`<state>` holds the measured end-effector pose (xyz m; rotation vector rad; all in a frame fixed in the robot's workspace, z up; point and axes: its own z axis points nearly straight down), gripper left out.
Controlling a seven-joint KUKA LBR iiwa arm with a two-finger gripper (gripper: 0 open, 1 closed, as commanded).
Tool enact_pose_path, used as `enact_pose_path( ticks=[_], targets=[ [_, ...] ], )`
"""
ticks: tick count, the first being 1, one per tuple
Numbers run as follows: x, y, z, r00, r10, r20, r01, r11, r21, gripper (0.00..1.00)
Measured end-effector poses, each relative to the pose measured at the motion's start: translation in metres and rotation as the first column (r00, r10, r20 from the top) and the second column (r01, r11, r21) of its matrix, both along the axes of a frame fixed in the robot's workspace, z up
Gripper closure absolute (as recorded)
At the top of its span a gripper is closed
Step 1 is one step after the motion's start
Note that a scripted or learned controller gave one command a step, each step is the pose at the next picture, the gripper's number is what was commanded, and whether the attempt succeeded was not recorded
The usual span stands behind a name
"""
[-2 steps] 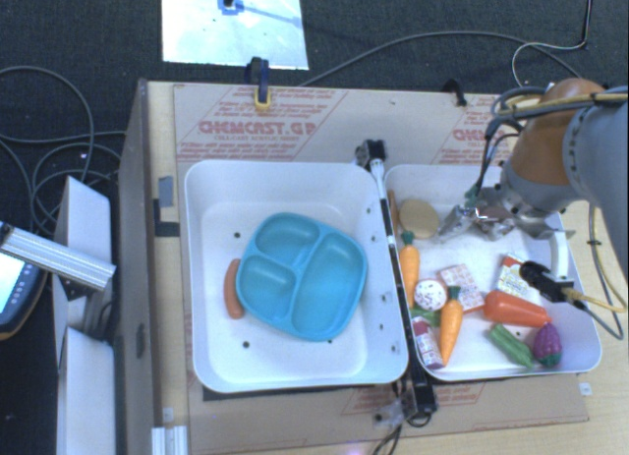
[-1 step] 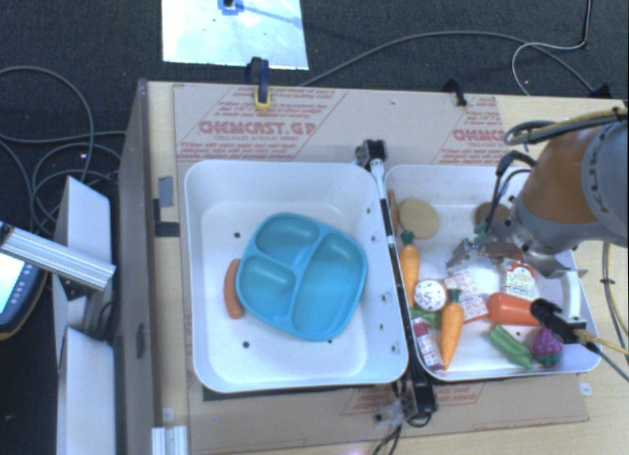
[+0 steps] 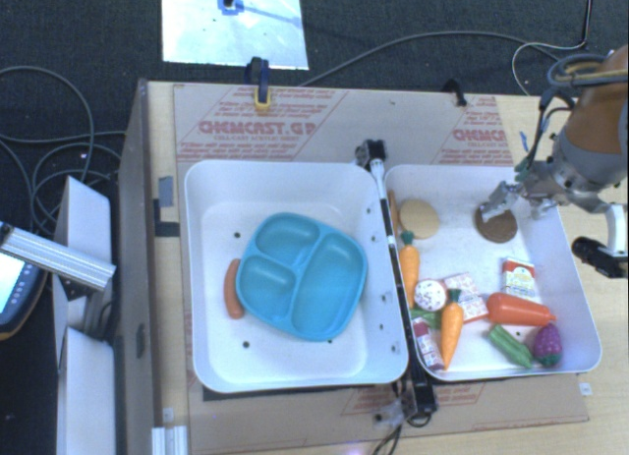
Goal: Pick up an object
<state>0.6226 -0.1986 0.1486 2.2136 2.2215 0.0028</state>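
My gripper (image 3: 517, 198) hangs over the far right part of the right bin (image 3: 582, 276), fingers spread open and nothing between them. A brown round disc (image 3: 497, 226) lies on the bin floor just below its left finger. A tan round bun (image 3: 420, 216) sits to the disc's left. Nearer the front lie an orange carrot (image 3: 409, 268), a second carrot (image 3: 450, 330), a white and red ball (image 3: 429, 295), a small carton (image 3: 519, 278), a fat orange-red vegetable (image 3: 519, 310), a green pickle (image 3: 509, 344) and purple grapes (image 3: 546, 342).
The left bin (image 3: 211, 198) holds a blue divided plate (image 3: 300, 274) and a reddish sausage (image 3: 233, 288) beside it. A clamp (image 3: 371, 156) and a rail run along the bins' shared wall. Cables trail at the back right.
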Motion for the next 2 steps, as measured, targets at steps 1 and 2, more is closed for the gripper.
enact_pose_path(
  ticks=[1, 2],
  targets=[
    [-0.012, 0.013, -0.054, 1.0, -0.001, -0.004, 0.001, 1.0, 0.003, 0.0],
    [-0.008, -0.008, -0.028, 1.0, -0.002, -0.001, 0.002, 1.0, 0.001, 0.0]
  ],
)
